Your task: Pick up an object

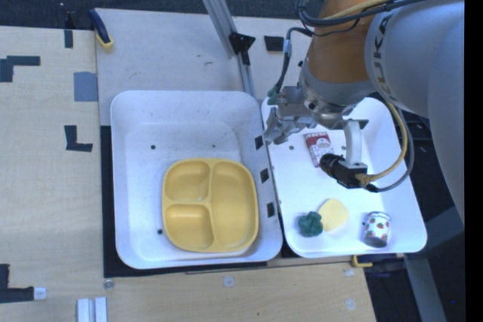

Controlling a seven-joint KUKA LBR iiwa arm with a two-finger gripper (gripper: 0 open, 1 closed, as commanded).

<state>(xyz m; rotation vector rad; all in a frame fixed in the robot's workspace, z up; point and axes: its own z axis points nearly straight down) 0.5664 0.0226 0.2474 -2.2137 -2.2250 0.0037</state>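
Our pincer [278,128] hangs over the right white bin's [404,234] far-left corner; we cannot tell its state. The nearest pickable thing, a small red-and-white packet [317,146], lies flat just to its right.

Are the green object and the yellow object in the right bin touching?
Touching. In the camera view the green object sits right against the yellow object's left edge, with no white bin floor showing between them.

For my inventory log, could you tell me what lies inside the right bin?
The right bin holds a red-and-white packet, green lump, yellow piece and small patterned object. The arm covers its upper part.
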